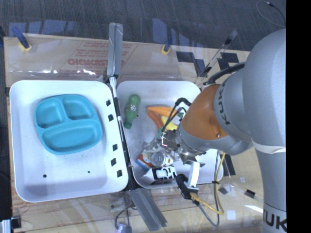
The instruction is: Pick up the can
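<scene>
The can [154, 158] lies in the front part of the right bin [146, 89], its silvery end up and a colourful label towards the left. My gripper [164, 144] is low in that bin, right above and slightly behind the can, under the orange wrist band [204, 118]. The wrist hides where the gripper meets the can, so contact is unclear.
A green bottle [131, 109] lies along the right bin's left wall. An orange object [159, 113] sits behind the gripper. A black-and-white item [163, 174] rests at the bin's front wall. The left bin [29, 178] holds a blue divided plate [68, 123].
</scene>
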Motion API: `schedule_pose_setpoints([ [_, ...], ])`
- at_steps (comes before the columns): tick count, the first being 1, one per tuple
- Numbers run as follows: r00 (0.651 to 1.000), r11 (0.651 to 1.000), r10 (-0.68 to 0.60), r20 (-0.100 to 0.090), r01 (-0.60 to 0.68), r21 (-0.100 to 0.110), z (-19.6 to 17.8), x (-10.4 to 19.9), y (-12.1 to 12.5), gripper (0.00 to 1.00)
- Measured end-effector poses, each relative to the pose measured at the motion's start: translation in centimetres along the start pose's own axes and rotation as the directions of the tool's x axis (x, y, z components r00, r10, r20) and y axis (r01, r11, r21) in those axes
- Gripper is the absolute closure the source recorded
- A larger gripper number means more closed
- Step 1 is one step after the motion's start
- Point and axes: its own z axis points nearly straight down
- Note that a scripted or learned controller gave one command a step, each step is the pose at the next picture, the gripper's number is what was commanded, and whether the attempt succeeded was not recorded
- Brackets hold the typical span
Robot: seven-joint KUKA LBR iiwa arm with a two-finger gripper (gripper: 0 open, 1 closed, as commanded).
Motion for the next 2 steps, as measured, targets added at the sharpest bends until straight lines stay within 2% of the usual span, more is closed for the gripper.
schedule_pose_setpoints([
  [1,1.000,1.000,-0.008,-0.001,0.008,-0.002,-1.0,0.2,0.1,1.00],
  [2,1.000,1.000,-0.013,0.001,0.013,0.018,-9.4,7.5,-0.6,1.00],
])
